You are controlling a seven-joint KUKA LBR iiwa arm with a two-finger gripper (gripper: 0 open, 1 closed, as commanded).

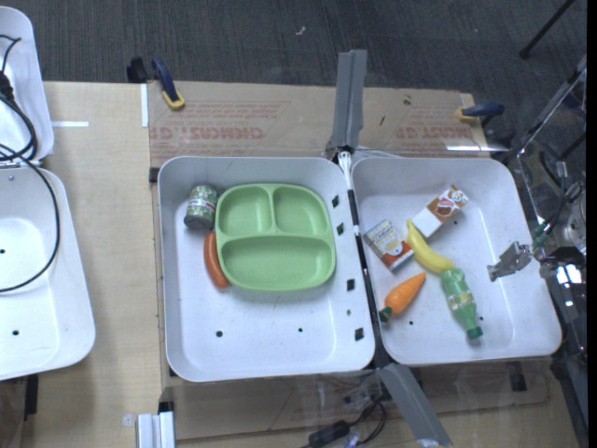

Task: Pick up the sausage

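Approach pending: gripper [509, 261], fingers' state unclear, hung over right bin [522, 339]; sausage [215, 260] lay far left beside plate [275, 236]

Even, fairly bright overhead light fills the scene, and the two white bins [187, 343] come close to washing out. Shadows are soft and short, hugging the green plate [275, 236] and the toys. The dark floor [280, 17] beyond the table [93, 119] looks grainy. Focus is moderate overall, with fine detail smeared, and the right edge turns dim and cluttered
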